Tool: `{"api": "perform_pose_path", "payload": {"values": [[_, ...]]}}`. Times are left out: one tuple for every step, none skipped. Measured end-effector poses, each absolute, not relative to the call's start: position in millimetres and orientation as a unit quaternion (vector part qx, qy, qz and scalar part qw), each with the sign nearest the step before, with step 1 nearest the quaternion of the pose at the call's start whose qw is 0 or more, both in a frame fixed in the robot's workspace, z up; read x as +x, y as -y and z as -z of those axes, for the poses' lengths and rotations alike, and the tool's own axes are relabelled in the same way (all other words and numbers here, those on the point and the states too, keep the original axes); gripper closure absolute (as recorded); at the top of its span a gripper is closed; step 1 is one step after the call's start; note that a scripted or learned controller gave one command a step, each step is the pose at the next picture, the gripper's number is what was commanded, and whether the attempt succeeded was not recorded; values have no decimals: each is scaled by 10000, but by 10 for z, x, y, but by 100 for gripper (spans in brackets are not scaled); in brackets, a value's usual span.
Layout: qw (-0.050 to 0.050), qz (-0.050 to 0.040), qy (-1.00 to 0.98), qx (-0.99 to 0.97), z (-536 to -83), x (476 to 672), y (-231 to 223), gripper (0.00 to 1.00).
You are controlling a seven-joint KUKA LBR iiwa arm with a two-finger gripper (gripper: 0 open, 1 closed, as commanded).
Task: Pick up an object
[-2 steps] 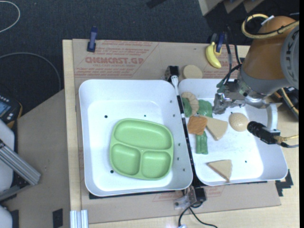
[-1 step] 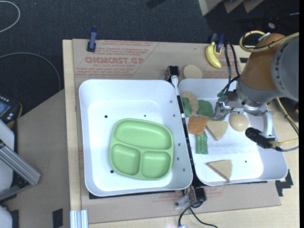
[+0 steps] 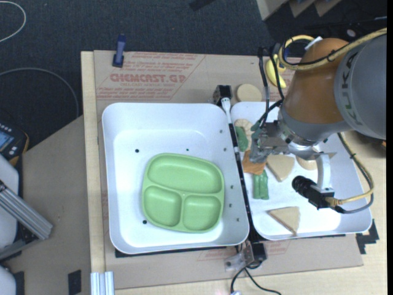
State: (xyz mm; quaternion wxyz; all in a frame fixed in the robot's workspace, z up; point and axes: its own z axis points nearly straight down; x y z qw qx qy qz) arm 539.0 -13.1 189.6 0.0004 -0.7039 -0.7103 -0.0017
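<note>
Reaching in from the right, I hang my claw [image 3: 265, 145] low over the right bin [image 3: 344, 226], by its left wall; I cannot tell its state. Around it lie a green stick [image 3: 261, 187], an orange piece [image 3: 252, 163], a tan wedge [image 3: 285, 218] and a pale slice [image 3: 280, 168] just beside my wrist. My arm [image 3: 331, 91] covers the bin's far part. The left bin [image 3: 123, 128] carries a green divided plate [image 3: 182, 192].
</note>
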Motion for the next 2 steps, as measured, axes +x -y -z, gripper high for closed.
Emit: {"api": "perform_pose_path", "payload": {"values": [[-68, 70, 7072, -7070, -3546, 4914, 288, 100], [48, -36, 7086, -7056, -2431, 4773, -208, 100]]}}
